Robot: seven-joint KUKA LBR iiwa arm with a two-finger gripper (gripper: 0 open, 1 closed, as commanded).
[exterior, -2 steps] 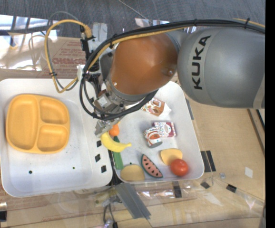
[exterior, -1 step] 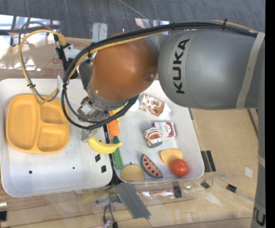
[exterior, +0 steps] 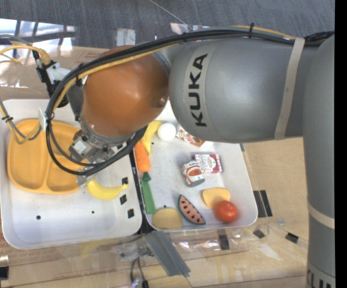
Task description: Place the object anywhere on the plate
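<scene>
**Operator:** Nearest the lens, what takes up the upper half of the view?

**Technician:** Grey KUKA arm housing with its orange-brown wrist band [exterior: 125,95], reaching in from the right. It covers the far rims of both bins and the back of the right bin. Black and yellow cables loop from it over the left bin.

**Operator:** End effector status?

**Technician:** The end effector [exterior: 88,150] sits under the orange band, above the right part of the yellow compartment plate [exterior: 32,161]. Metal parts and cables crowd it; whether the fingers are apart or together cannot be told, and nothing can be seen between them.

**Operator:** Where is the task object?

**Technician:** A yellow toy banana [exterior: 106,189] lies on the floor of the left white shallow bin [exterior: 59,227], just beside the plate's near-right edge, below the end effector. It looks to be off the plate. The plate's right edge is partly hidden by the wrist.

**Operator:** Right bin contents?

**Technician:** In the right white shallow bin [exterior: 248,203]: an orange toy carrot [exterior: 142,158] and a green stick-shaped item [exterior: 147,198] along the left wall; a white ball [exterior: 166,131] next to a yellow piece half hidden by the arm; a red-and-white printed carton [exterior: 201,167]; a second printed packet [exterior: 190,138] cut off by the arm; a watermelon slice [exterior: 191,210]; a red tomato [exterior: 226,211] touching a yellow wedge [exterior: 214,195]; a tan rounded piece [exterior: 167,218] at the near edge.

**Operator:** Counter?

**Technician:** The counter [exterior: 275,167] shows as tan board right of the bins.
</scene>
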